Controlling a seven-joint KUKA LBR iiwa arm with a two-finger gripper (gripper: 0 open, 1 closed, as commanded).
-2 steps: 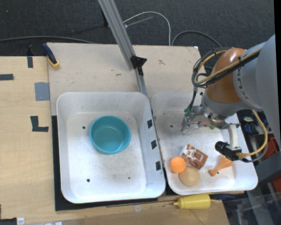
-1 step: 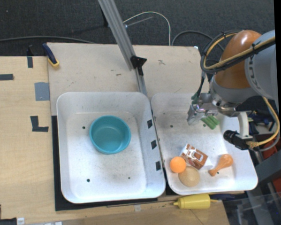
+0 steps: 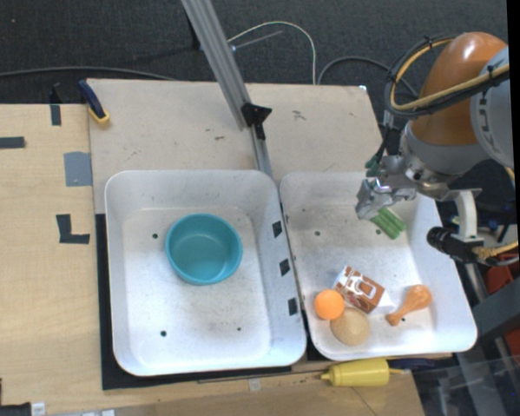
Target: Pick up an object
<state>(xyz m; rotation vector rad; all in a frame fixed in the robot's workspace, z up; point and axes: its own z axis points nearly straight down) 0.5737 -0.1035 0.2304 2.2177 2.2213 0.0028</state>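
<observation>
Camera view: the arm [image 3: 462,88] reaches in from the right, and its hand [image 3: 377,197] hangs low over the far part of the right bin [image 3: 441,345]. Whether the hand is clenched or released cannot be told; its tips are too dark and small to read. Just under and beside it lies a green block [image 3: 389,221], a short bar whose long axis runs on a slant, its far end tucked at the hand and its near end pointing toward the bin's near right corner. It appears to touch the hand, but whether it is grasped cannot be told.

The rest of that bin's load sits together in the near part. An orange ball [image 3: 329,305] touches a brown-and-white carton [image 3: 361,291], which is tilted on a diagonal. A tan, rounded lump [image 3: 351,328] lies just in front of them, touching both. Right of the carton lies an orange drumstick [image 3: 410,304], its fat end toward the far right and its thin end toward the near left.

The left bin [image 3: 136,340] holds a teal bowl [image 3: 204,248], upright, in its far middle part.

On the bench [image 3: 38,284], a yellow bottle [image 3: 359,373] lies on its side along the near rim of the right bin, its nozzle pointing left.
</observation>
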